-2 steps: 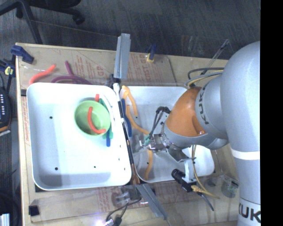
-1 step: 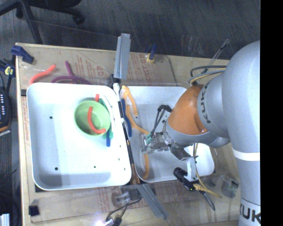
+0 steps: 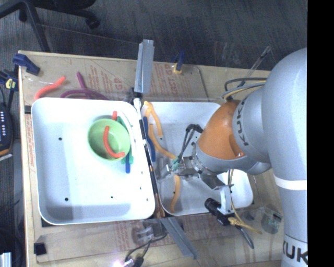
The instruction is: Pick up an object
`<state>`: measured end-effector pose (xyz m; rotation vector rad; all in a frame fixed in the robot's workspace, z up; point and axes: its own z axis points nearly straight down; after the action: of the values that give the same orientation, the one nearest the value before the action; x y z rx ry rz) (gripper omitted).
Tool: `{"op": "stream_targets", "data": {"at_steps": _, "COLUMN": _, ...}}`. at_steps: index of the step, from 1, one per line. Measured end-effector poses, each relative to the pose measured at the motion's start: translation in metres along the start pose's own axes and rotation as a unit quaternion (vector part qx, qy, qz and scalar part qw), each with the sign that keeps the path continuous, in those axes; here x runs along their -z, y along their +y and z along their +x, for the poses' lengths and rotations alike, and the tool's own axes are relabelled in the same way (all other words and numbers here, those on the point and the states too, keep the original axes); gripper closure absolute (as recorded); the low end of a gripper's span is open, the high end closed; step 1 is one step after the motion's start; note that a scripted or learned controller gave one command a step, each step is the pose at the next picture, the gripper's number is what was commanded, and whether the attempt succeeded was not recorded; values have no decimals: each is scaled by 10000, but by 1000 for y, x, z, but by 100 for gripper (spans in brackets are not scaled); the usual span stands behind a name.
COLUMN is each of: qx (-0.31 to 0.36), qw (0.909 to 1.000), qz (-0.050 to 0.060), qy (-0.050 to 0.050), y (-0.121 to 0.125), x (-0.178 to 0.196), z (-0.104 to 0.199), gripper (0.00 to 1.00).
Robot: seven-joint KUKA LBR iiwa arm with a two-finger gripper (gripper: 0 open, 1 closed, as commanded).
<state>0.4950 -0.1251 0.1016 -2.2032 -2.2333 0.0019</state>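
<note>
Left bin is holding a green bowl with an orange strip curled in it, untouched. In the right bin, orange pieces are lying by the left wall. The gripper is working low there; its grip state: cannot tell. No object is visibly lifted, so the pick is reading as not yet done.

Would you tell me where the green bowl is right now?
The green bowl sits in the left bin, toward its upper right, with an orange strip curled across it.

A wooden bench stands on dark grey carpet, chair legs at top left.
</note>
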Motion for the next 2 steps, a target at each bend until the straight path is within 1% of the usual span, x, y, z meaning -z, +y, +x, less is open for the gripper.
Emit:
{"op": "stream_targets", "data": {"at_steps": 1, "qx": 14, "qw": 10000, "qz": 10, "qy": 4, "y": 0, "x": 9, "z": 0, "gripper": 100}}
{"op": "stream_targets", "data": {"at_steps": 2, "qx": 18, "qw": 10000, "qz": 11, "qy": 3, "y": 0, "x": 9, "z": 0, "gripper": 0}}
